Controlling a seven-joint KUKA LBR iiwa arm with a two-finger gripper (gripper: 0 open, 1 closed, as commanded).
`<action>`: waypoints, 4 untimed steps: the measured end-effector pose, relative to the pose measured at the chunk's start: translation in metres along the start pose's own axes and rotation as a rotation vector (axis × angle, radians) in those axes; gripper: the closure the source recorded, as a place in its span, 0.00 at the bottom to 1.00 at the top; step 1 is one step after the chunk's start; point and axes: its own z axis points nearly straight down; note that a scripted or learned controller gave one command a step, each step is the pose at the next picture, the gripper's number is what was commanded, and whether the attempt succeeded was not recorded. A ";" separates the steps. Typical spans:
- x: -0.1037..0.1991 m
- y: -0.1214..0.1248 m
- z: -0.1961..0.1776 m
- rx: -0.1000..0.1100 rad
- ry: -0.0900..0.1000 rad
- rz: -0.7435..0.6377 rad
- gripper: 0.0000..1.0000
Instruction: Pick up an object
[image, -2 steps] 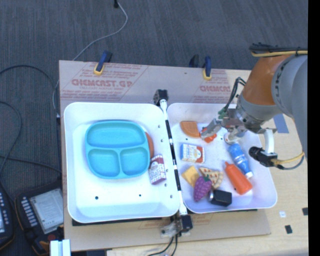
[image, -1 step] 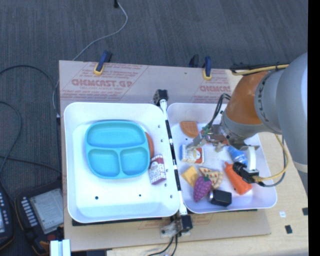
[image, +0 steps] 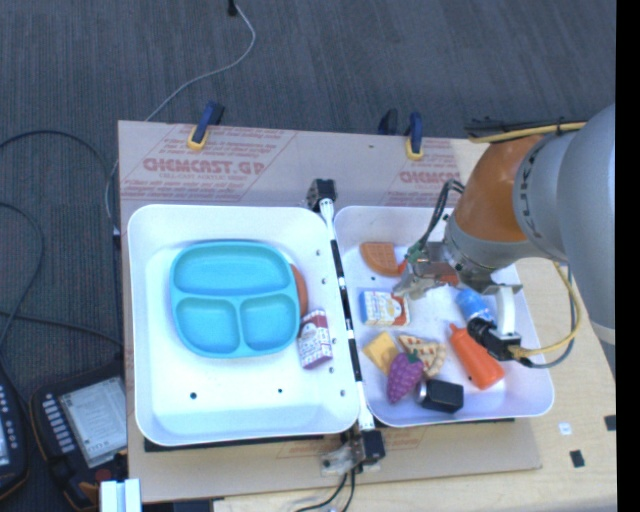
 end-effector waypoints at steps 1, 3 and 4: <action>0.000 0.000 0.001 0.001 0.000 0.000 0.00; 0.001 0.000 -0.009 0.002 0.004 0.000 0.00; 0.001 0.001 -0.019 0.001 0.003 0.000 1.00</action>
